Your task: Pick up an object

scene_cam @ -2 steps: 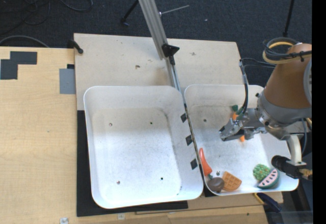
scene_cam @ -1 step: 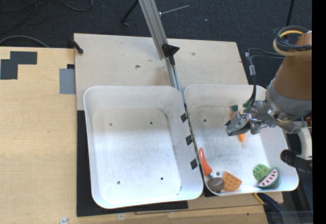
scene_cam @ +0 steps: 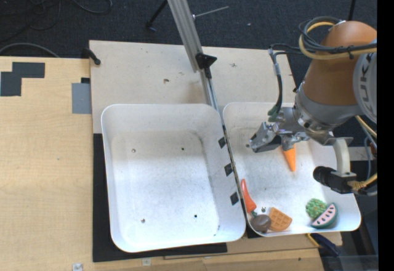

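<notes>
Seemingly the pick is underway but unfinished: the tool [scene_cam: 278,140] hangs low in the right bin [scene_cam: 351,222] with an orange carrot [scene_cam: 289,158] just beneath it; whether it grips the carrot I cannot tell. Counted there: one carrot, one red chili [scene_cam: 247,196], one waffle [scene_cam: 279,220], one watermelon slice [scene_cam: 324,215]. Two bins sit on the desk [scene_cam: 141,72].

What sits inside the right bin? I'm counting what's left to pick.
In the right bin: an orange carrot below the gripper, a red chili, a brown piece, a waffle and a watermelon slice. The arm covers the bin's upper right.
</notes>
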